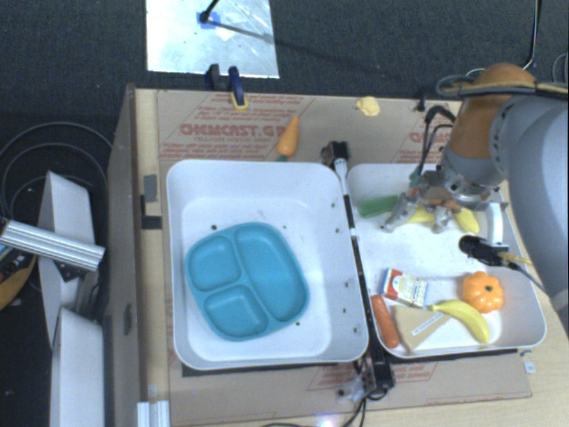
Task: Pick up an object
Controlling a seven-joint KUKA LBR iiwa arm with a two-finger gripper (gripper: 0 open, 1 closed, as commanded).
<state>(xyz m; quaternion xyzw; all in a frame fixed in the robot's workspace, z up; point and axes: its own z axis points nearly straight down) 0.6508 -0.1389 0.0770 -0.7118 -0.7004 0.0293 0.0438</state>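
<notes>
Dark carpet (71,52) covered floor around bench; shiny metal sheet (212,25) lay on carpet beyond bench; black cables (36,163) coiled at left; white panels (67,265) and aluminium bar (49,243) stood left of cardboard-covered bench (240,118)

Blue divided plate (246,278) in white bin (191,203); orange pumpkin (483,292), yellow banana (468,318), red sausage (385,319).

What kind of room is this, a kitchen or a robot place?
Probably a robot test lab, not a kitchen: a robot arm reaches over two white bins, the food looks like toys, such as the banana, and cables lie on the floor.
</notes>
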